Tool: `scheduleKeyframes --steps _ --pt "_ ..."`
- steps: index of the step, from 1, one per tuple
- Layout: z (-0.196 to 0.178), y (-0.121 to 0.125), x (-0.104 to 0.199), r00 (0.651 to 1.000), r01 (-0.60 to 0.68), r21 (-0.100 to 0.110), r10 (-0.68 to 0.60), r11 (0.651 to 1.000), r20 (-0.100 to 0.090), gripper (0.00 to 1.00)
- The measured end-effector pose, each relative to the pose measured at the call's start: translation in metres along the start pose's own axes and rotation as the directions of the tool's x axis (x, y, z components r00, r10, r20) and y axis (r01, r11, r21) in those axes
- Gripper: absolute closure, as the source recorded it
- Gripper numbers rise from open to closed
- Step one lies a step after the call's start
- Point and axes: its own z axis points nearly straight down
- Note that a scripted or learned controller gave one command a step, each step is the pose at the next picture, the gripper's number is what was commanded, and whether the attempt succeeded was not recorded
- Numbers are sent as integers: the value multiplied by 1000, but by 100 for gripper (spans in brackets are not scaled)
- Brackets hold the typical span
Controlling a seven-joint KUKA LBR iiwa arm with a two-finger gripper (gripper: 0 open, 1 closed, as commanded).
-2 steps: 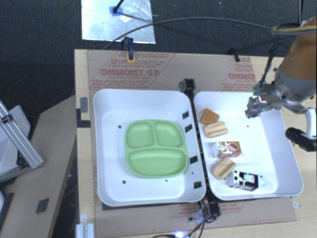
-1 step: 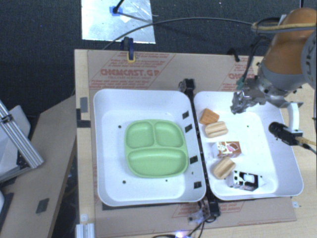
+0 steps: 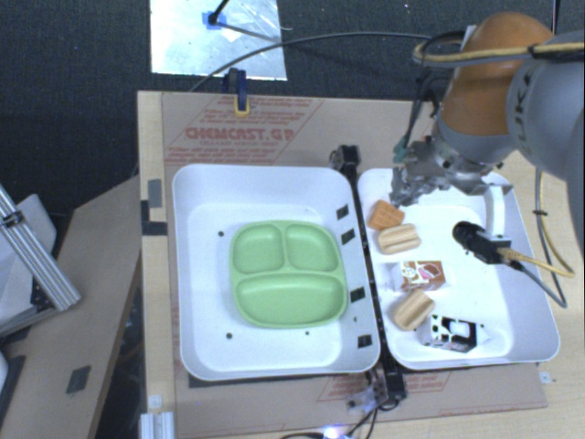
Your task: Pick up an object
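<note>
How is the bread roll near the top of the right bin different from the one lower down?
The upper bread roll lies almost level across the right bin; the lower bread roll is tilted on a diagonal. The upper roll touches an orange-brown wedge close under the gripper; the lower roll sits between a red-and-white packet and a black-and-white packet. Both are tan, stubby and about the same size.

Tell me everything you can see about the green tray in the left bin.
The green tray is a pale green, smooth plastic-looking plate with rounded corners and three compartments: two small ones on the far side, one long one nearer the camera. It lies flat, right side up, turned slightly askew, on the floor of the left bin, a little right of centre. Its compartments hold nothing. Only the bin floor touches it.
</note>
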Motion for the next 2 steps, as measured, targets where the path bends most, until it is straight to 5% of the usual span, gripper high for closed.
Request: scheduleKeyframes --steps 2 --pt "0 42 109 1000 0 -3 0 1000 -1 100"
